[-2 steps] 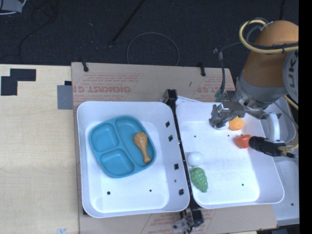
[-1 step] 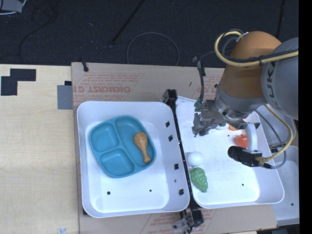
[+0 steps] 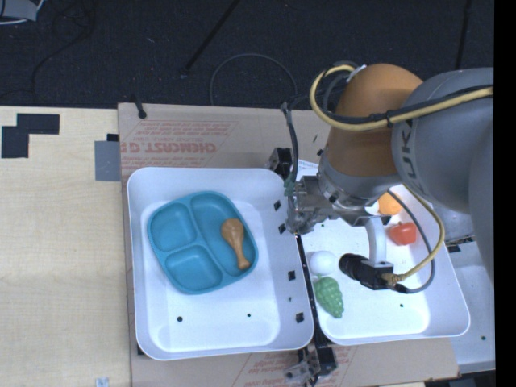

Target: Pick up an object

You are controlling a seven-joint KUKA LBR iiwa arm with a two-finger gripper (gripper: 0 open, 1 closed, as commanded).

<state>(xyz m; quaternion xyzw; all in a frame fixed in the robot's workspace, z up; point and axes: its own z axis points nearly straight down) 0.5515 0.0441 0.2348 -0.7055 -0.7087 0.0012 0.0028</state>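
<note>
The right bin (image 3: pixel 407 319) holds a white egg (image 3: pixel 322 261), a bumpy green toy (image 3: pixel 329 295), a red piece (image 3: pixel 402 234) and an orange piece (image 3: pixel 389 204) that the arm partly hides. My gripper (image 3: pixel 297 216) hangs low at that bin's left wall, just above and left of the egg. The orange wrist band and grey arm cover the bin's back half. In the left bin (image 3: pixel 210 339) a brown toy drumstick (image 3: pixel 235 241) lies on a blue divided plate (image 3: pixel 181 248).
The ridge where the two bins meet (image 3: pixel 300 280) runs directly under the gripper. A black cable plug (image 3: pixel 364 270) hangs from the wrist over the right bin, right of the egg. Cardboard (image 3: pixel 201 139) lies under both bins.
</note>
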